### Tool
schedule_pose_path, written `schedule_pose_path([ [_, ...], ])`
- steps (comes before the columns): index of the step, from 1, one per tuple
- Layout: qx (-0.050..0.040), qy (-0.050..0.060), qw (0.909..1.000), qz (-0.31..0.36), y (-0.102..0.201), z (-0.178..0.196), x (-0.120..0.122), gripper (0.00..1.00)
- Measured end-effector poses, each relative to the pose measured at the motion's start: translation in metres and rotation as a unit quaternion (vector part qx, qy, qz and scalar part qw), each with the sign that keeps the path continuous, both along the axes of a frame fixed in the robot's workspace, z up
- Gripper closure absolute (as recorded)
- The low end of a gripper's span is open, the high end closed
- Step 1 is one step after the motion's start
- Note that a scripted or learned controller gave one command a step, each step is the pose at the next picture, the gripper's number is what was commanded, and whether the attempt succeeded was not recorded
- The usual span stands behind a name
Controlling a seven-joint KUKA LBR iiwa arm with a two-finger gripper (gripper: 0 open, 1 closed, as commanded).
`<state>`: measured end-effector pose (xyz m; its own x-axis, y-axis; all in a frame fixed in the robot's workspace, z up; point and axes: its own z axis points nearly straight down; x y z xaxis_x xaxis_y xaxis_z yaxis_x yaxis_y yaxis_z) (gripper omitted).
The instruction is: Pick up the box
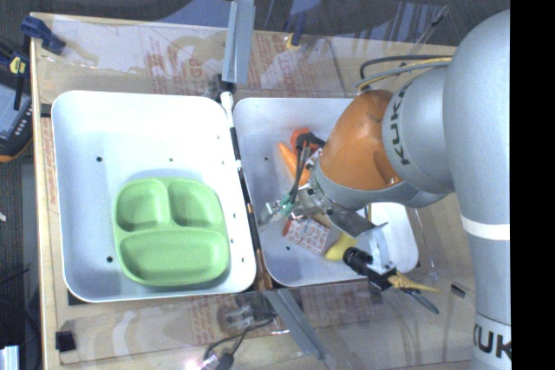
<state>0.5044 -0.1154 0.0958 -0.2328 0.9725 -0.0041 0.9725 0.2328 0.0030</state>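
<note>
The arm point(434, 143) reaches in from the right, and its orange band and wrist cover much of the right bin point(260, 121), hiding whatever lies beneath. The gripper point(290, 205) shows only as thin metal parts below the wrist, above the bin's middle; whether it is apart or together cannot be told. The arm's grey column is cut off at the right.

The bench point(130, 48) is pale wood under a clear sheet, with dark floor beyond its far edge. The left bin point(78, 126) holds a green divided tray point(172, 230) toward its near side.

In the right bin, the box point(305, 232), a small white carton with red print, lies just on the near side of the gripper, partly overlapped by the wrist; contact cannot be made out. An orange item point(288, 154) lies farther back. A yellow item point(336, 249) lies just right of the box, partly hidden.
</note>
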Motion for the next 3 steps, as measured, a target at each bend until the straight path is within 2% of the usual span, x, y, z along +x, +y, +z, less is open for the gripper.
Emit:
schedule_pose_path([
  [1,-0.0009,-0.001,1.0,0.003,-0.001,0.011,0.001,1.0],
  [2,-0.0011,-0.001,1.0,0.003,-0.001,0.011,0.001,0.0],
  [3,-0.0071,-0.009,0.9999,-0.004,0.007,0.002,-0.023,0.0],
])
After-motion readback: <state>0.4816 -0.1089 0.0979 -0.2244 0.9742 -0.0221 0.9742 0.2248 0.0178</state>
